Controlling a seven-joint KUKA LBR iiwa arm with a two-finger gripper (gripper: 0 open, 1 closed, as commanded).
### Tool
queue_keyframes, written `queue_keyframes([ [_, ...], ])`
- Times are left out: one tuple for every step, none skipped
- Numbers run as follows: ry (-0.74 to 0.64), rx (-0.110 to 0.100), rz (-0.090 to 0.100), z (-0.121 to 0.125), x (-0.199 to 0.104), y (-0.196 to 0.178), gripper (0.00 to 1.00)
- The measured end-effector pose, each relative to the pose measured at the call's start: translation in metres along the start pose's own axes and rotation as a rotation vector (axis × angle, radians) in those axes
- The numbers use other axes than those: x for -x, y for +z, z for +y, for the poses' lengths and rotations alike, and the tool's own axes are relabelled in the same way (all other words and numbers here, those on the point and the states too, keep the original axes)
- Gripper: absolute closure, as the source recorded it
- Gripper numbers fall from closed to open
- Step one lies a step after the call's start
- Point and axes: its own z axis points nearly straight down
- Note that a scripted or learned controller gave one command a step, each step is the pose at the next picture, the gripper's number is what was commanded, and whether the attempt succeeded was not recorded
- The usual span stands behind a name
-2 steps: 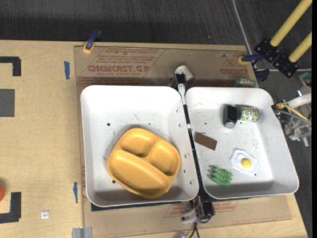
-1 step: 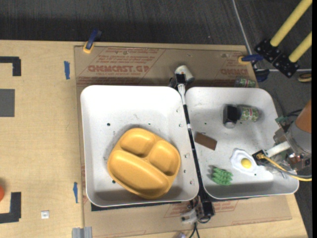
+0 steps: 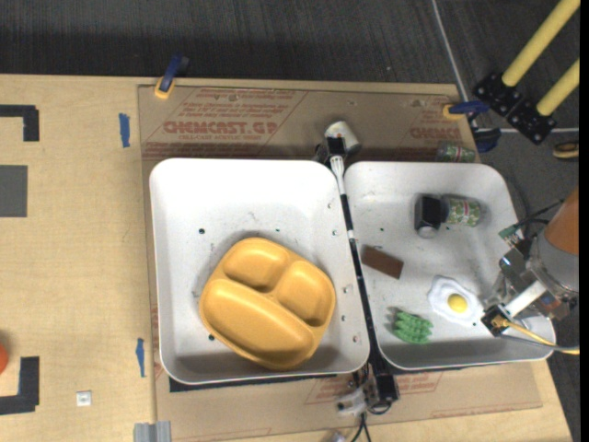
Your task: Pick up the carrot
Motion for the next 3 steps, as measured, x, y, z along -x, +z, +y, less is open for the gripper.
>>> queue_keyframes([
  [0.34,0.022,-0.004,-0.009,-0.003,-0.107,1.0],
  [0.221,0.017,-0.007,-0.084,-0.047,-0.072,1.0],
  [0.227,0.021,-0.005,-0.07,-0.047,-0.175,1.0],
])
